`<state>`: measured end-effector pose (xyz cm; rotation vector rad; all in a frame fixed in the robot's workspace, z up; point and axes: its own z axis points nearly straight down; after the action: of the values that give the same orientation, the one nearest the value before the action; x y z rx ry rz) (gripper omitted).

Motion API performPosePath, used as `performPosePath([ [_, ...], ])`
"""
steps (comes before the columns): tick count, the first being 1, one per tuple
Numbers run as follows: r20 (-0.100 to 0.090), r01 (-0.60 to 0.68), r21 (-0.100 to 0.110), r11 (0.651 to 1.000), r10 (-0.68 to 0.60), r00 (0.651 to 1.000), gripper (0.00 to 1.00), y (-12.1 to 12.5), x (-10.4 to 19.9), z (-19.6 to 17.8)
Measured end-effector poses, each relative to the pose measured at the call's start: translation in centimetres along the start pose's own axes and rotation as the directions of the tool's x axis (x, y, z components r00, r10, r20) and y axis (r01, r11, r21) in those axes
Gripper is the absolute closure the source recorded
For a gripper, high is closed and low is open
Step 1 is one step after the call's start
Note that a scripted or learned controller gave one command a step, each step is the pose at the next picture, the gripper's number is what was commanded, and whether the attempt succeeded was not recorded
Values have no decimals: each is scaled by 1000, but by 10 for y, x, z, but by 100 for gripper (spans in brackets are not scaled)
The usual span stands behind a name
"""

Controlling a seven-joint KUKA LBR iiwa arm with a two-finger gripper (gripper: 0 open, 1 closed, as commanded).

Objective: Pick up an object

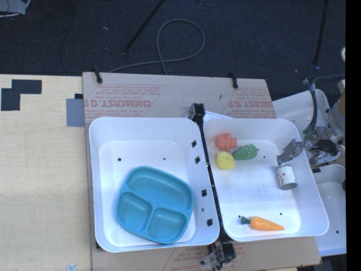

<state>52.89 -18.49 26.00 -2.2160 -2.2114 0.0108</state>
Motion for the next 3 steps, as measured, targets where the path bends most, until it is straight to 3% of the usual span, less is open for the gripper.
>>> performPosePath([
  [1, 2, 2, -10, 1000, -2, 1000, 0, 2, 0, -5],
  [3, 0, 2, -4, 1000, -2, 1000, 0, -13, 5, 89],
])
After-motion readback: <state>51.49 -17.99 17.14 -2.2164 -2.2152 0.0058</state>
